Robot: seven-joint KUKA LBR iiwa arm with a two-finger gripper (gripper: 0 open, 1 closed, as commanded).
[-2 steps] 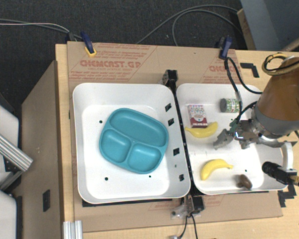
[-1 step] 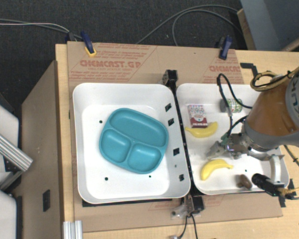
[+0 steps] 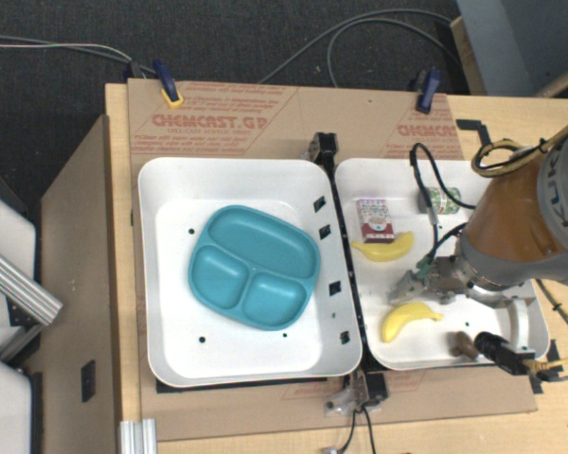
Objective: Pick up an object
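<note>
The jaws [image 3: 415, 287] sit low in the right-hand white bin [image 3: 379, 353], between two yellow plastic bananas; whether they are parted or closed is too small and shadowed to tell. One banana [image 3: 383, 249] lies just above them, the other [image 3: 407, 320] just below. A small red-and-white carton [image 3: 373, 218] rests higher up. The grey arm's orange band [image 3: 516, 218] hides the bin's right side. In the left bin [image 3: 161, 253] lies a teal divided plastic plate [image 3: 254, 267].

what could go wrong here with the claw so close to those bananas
The claw sits low between two yellow plastic bananas, the upper one and the lower one, so it may nudge one aside instead of gripping it. The lower banana's curved shape could slip out. The small red-and-white carton lies close above and might get bumped.
</note>
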